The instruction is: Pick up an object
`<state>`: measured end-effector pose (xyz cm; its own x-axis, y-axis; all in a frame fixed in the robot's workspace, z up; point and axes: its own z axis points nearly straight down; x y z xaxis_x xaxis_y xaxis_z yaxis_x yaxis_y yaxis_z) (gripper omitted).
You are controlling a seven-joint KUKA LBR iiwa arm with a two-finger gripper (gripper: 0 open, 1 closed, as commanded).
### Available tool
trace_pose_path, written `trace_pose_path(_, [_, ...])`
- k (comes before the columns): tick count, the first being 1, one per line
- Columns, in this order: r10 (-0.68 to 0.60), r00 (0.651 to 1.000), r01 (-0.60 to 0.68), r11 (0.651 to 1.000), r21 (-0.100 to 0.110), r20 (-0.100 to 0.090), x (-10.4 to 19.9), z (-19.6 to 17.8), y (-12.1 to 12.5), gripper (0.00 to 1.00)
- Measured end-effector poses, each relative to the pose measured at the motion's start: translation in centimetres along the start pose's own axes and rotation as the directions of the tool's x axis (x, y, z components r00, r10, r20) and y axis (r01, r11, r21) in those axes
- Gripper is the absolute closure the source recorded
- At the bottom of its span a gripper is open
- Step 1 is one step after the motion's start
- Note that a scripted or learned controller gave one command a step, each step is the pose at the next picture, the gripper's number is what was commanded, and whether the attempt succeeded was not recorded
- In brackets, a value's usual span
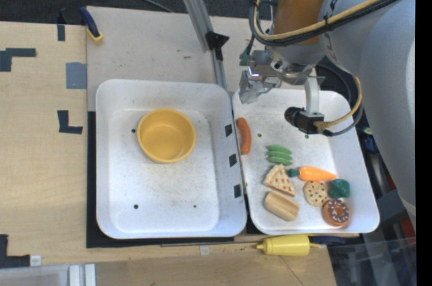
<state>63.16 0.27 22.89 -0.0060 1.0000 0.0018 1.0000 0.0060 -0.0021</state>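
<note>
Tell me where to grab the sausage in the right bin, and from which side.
Grip the sausage at its middle, across its narrow width, coming straight down. It lies flat, lengthwise beside the right bin's left wall, so that wall crowds one finger.

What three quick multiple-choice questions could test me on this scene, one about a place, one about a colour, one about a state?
1. Where is the yellow bowl?
A. Left bin
B. Right bin
C. On the bench outside both bins

2. What colour is the squeeze bottle lying in front of the bins?
A. Red
B. Yellow
C. Blue

3. How does the sausage lie?
A. Gripped by the arm
B. Inside the bowl
C. Loose in the right bin, by its left wall

Answers: 1 A, it sits in the left bin. 2 B, bottle and cap are yellow. 3 C, nothing touches it.
</note>
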Motion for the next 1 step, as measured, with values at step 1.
trace_pose_path(1, [-0.001,1.0,0.001,1.0,0.001,0.0,5.55,-0.51,-2.67,1.0])
